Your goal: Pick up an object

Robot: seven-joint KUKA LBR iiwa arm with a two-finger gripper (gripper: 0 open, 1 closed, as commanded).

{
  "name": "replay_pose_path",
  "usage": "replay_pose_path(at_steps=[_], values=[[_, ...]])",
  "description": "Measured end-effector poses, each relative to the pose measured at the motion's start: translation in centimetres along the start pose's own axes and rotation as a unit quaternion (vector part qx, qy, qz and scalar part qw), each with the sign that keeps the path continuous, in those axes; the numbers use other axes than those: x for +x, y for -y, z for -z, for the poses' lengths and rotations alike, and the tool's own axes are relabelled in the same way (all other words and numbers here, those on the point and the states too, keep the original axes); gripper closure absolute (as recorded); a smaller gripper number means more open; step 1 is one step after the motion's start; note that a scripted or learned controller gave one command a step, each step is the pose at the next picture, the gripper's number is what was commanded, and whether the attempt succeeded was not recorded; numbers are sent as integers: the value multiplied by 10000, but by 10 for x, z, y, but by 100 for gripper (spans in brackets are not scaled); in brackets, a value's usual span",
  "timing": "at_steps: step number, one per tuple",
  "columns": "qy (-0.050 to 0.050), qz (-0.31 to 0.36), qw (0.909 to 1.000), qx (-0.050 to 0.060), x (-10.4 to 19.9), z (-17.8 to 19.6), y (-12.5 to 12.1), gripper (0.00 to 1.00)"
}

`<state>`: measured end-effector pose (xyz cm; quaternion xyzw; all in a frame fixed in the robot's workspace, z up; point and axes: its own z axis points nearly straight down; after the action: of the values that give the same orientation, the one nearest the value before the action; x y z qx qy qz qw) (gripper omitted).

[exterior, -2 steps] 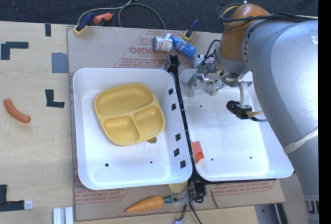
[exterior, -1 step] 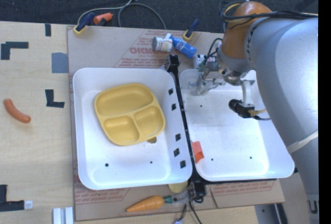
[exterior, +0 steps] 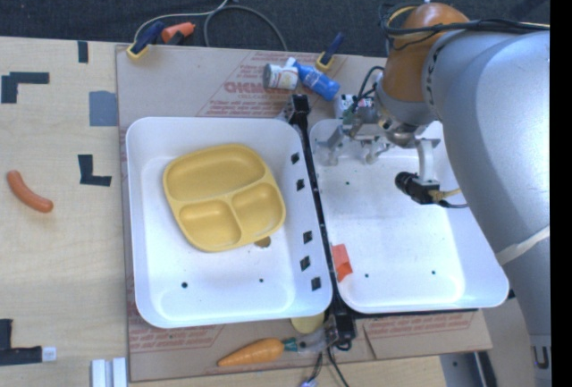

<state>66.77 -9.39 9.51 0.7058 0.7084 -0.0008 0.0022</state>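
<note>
Arm enters from the right, reaching over the right bin. End effector sits low at that bin's upper left corner, near the divider between bins; whether it is open or closed cannot be told, and nothing is seen held in it. Left bin holds a yellow tray with three compartments, lying flat, tilted slightly. A carrot lies on the desk just below the bins. A sausage lies on the desk well to the left. A blue-white bottle lies above the bins.
</note>
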Motion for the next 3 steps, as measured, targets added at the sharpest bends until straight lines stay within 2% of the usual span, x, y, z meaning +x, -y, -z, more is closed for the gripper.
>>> replay_pose_path(at_steps=[1, 2, 3], values=[[5, 4, 10000, 3, 0, 10, 0, 100], [-49, 45, 10000, -22, 123, 106, 68, 100], [-23, -10, 10000, 16, 115, 99, 68, 0]])
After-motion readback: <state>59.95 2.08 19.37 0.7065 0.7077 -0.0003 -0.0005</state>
